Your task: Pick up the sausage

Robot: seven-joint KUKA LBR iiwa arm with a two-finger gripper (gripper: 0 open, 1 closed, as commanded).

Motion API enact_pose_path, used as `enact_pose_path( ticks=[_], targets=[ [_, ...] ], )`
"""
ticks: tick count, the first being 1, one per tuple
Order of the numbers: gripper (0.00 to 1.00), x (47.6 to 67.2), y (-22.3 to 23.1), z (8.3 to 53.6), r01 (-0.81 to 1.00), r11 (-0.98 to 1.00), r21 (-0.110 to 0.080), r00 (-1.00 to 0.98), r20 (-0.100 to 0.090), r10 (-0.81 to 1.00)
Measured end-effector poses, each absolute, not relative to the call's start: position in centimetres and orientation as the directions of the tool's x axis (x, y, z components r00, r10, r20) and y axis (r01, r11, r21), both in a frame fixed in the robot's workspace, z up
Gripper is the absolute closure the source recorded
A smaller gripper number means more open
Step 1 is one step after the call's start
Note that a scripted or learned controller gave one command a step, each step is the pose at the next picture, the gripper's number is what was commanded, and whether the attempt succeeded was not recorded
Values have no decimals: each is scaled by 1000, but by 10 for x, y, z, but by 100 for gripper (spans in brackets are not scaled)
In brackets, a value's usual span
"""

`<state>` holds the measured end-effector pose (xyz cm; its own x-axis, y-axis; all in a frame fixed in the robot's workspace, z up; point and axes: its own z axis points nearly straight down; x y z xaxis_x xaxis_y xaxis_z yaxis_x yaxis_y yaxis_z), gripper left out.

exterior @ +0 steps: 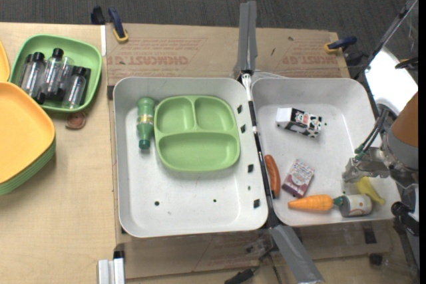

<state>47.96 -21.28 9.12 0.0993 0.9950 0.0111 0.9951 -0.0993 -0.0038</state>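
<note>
At the right bin's (346,93) left wall, the sausage (271,173) is lying lengthwise, just beside a small pink packet (298,178). The gripper (363,168) is hovering near the bin's right side, over a yellow banana (368,189); its grasp cannot be told.

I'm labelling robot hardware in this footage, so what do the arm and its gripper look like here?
At the right edge, the arm shows as a rounded grey body with an orange patch above the wrist. Thin dark cables run down beside it toward the gripper, a compact metallic grey assembly with pale, shiny parts over the right bin. No markings are legible.
</note>
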Motion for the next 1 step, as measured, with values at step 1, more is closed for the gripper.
enact_pose_path(
  ticks=[1],
  targets=[
    [100, 478, -212, 94, 996, -92, -5, 92, 9, 996]
  ],
)
